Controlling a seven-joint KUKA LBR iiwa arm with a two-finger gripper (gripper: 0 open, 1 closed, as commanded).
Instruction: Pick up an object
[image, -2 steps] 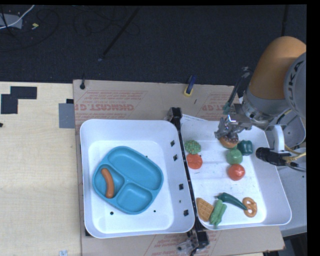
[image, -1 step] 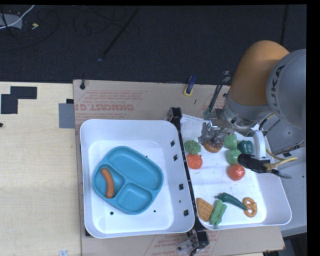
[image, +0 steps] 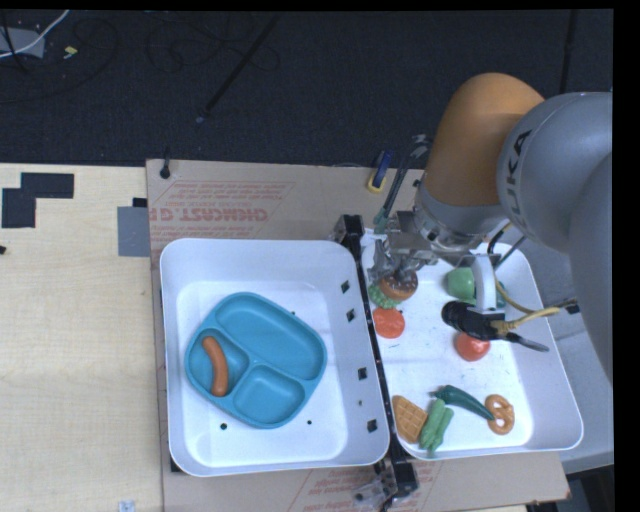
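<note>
In the camera view, the end effector (image: 398, 268) hung low over a small burger-like toy (image: 394, 290) at the right bin's (image: 560, 400) left edge; its grip state could not be told. Nothing looked lifted, so picking remained.

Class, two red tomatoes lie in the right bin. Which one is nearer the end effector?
The tomato by the bin's left wall, just below the end effector; the other tomato lies farther right.

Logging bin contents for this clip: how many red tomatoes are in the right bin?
2: one tomato by the bin's left wall, below the gripper; another tomato mid-bin. The arm could hide more.
</note>
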